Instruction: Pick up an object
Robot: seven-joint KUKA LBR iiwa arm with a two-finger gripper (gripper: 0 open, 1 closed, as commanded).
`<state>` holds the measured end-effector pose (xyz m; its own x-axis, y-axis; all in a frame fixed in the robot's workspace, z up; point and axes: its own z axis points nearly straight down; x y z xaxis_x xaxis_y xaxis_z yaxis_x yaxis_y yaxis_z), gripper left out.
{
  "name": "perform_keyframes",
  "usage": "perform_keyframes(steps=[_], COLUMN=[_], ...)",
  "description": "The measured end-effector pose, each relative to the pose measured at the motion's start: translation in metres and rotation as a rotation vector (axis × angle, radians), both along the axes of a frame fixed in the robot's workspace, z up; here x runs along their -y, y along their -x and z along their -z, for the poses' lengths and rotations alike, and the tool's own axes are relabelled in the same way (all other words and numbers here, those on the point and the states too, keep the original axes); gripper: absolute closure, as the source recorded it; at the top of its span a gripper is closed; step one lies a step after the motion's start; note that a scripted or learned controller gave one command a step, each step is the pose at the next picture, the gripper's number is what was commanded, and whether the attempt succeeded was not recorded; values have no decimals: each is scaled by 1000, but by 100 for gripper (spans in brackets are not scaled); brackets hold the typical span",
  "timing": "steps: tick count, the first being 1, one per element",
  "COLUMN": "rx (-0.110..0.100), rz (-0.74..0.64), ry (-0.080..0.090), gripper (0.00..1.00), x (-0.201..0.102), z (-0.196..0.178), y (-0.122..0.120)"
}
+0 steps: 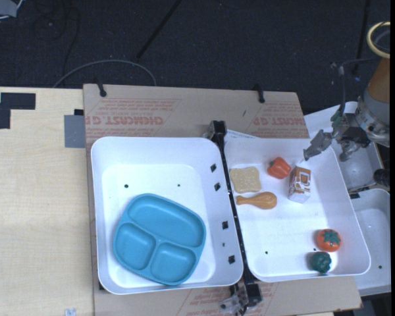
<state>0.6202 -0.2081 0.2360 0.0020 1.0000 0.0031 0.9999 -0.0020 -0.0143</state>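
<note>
The right bin (286,268) holds several small items: a tan bread slice (245,179), a brown drumstick-shaped piece (258,200), an orange-red pepper (279,168), a small white and brown carton (300,184), a red tomato (328,240) and a dark green item (321,262). My gripper (331,147) hangs over the bin's far right corner, up and to the right of the carton. It is open, its grey fingers (314,147) spread, with nothing between them.
The left bin (118,157) carries a blue divided plate (159,238). A black divider (225,203) runs between the two bins. Cardboard (184,110) lies under both, and white bench parts (372,209) sit to the right.
</note>
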Motion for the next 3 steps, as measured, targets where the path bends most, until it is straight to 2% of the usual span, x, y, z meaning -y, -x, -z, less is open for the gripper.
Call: perform_keyframes(steps=[1,2,3], rx=[12,8,6], rz=[-2,-6,-2], ry=[2,2,1], gripper=[0,0,0], x=[0,-2,3], z=[-8,37,98], y=[-2,-8,-2])
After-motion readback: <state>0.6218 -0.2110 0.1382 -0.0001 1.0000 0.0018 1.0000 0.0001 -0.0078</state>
